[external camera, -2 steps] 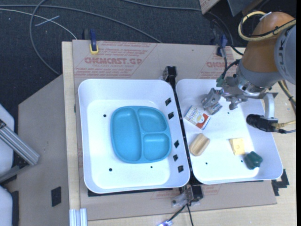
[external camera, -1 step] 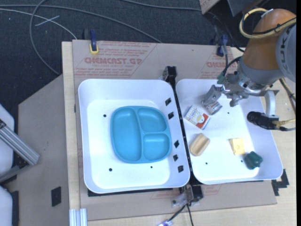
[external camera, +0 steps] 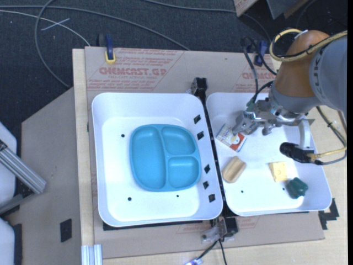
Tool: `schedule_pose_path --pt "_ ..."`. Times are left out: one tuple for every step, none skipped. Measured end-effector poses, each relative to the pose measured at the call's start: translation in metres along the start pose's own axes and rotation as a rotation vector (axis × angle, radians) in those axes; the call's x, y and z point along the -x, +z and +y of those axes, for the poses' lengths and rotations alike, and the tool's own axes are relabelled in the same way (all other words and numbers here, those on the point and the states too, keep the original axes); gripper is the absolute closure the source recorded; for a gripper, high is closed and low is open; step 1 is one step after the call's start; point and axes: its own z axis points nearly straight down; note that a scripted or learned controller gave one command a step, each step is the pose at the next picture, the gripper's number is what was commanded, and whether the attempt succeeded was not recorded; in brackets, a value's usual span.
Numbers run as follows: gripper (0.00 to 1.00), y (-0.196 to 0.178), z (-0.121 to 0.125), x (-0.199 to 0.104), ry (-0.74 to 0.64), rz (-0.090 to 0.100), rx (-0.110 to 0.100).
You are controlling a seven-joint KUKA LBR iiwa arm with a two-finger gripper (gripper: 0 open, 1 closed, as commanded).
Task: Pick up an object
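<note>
My gripper point(external camera: 246, 125) hangs over the upper left part of the right bin point(external camera: 263, 203), with the grey arm and its orange band reaching in from the upper right. Just below and left of the gripper lies a small white and red packet point(external camera: 231, 138), close to the bin's left wall. I cannot see whether the gripper touches it. A tan cylinder point(external camera: 233, 170) lies further toward the front. A yellow block point(external camera: 279, 171) and a dark green lump point(external camera: 297, 187) sit at the front right of the same bin.
The left bin point(external camera: 102, 148) holds a blue divided plate point(external camera: 165, 157) at its middle. A black divider with clips point(external camera: 205, 148) runs between the two bins. Cables trail across the dark floor behind the bench.
</note>
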Motion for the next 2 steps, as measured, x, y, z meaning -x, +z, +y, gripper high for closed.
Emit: schedule_pose_path --pt "0.0 0.04 0.003 -0.001 0.0 0.003 0.005" --pt "1.0 0.024 0.006 0.0 -0.001 -0.003 0.019"
